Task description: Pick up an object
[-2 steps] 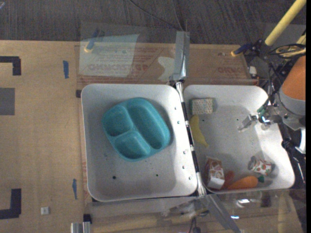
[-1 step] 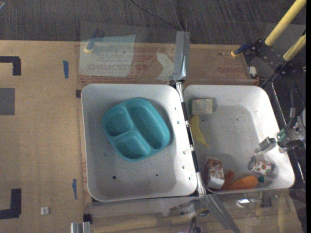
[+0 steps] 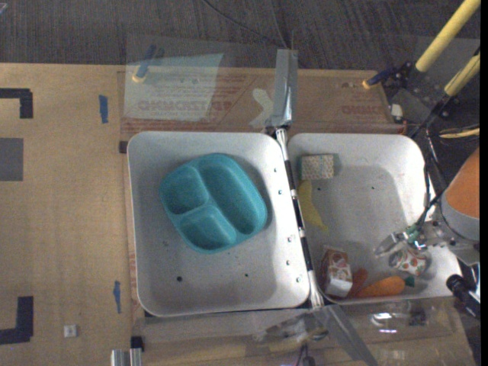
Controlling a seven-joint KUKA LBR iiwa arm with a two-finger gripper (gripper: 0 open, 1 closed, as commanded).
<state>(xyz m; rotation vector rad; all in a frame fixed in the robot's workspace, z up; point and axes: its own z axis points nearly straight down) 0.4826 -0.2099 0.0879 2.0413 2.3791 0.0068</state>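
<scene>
The right bin (image 3: 366,166) holds several small objects. A green-and-white block (image 3: 318,166) lies in its far left corner, and a yellow banana (image 3: 309,204) rests along its left wall. Near the front wall sit a brown-and-white packet (image 3: 336,269) and an orange carrot (image 3: 381,287). A small white object with red and green specks (image 3: 412,264) lies at the front right. My gripper (image 3: 402,244) hangs low over the bin's right front part, just above and beside that speckled object. The grey arm with its orange band (image 3: 467,193) comes in from the right.
The left bin (image 3: 152,265) holds a teal divided plate (image 3: 214,201) in its middle. A metal divider (image 3: 293,219) separates the two bins. Yellow poles and cables (image 3: 446,36) stand at the far right behind the bench.
</scene>
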